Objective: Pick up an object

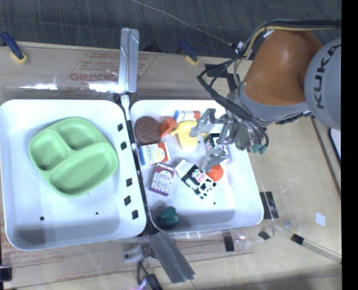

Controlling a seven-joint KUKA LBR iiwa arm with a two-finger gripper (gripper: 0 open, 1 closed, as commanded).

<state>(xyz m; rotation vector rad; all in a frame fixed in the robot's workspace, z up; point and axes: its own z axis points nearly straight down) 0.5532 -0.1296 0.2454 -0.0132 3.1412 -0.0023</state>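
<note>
Left bin (pixel 9 162): green divided plate (pixel 73 154). Right bin (pixel 242 207): mixed small items, tool (pixel 210 139) above; grip state unclear.

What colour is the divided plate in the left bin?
Light green, seen clearly in the camera view: divided plate.

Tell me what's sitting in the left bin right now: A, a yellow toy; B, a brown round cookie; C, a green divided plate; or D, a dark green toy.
C: the green divided plate lies in the left bin, while the small items are in the right bin, such as the brown round cookie.
</note>
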